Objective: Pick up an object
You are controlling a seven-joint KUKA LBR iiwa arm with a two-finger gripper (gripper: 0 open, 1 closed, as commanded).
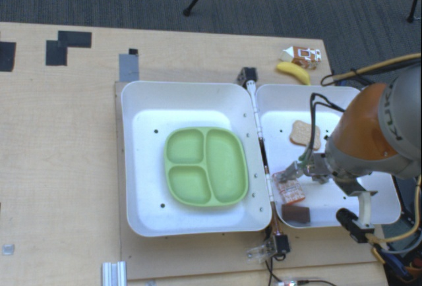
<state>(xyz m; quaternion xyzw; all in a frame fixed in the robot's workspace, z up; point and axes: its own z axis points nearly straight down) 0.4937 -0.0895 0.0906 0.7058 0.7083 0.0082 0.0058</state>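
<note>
Red packet (292,193), long axis up-down, beneath jaws (295,172)

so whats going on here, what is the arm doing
A grey and orange robot arm reaches into the right bin, its end effector low over a small red and white packet. A slice of bread and a dark brown block lie in the same bin. The left bin holds a green divided plate. A banana sits on the bench outside the bins.
</note>
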